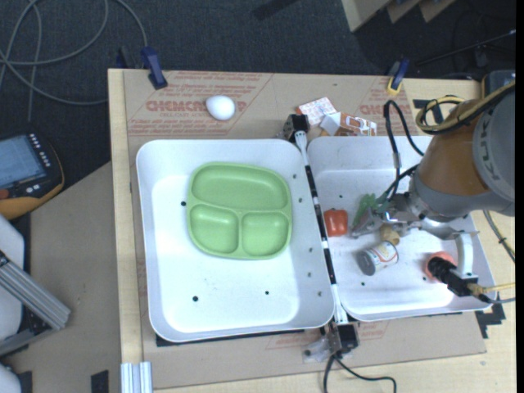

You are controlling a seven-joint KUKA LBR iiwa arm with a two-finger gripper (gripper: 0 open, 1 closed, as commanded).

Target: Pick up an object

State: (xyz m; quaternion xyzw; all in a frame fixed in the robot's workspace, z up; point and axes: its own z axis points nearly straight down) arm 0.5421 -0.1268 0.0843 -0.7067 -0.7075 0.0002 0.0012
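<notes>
Pick not done yet. Tool [383, 216] is low in the right bin [360, 297], can't tell how it's set — the wrist blocks the view. Nothing visibly lifted.

Candidates, all lying on the bin floor:
- green object [364, 207]: touching or just beside the tool, screen-left of it; leafy, irregular
- small can [376, 259]: just below the tool, on its side
- orange block [336, 222]: further screen-left, near the bin wall

Left: close, lift.

Single fixed camera is mounted above the surface [246, 88], angled down, both bins framed at moderate range.
</notes>
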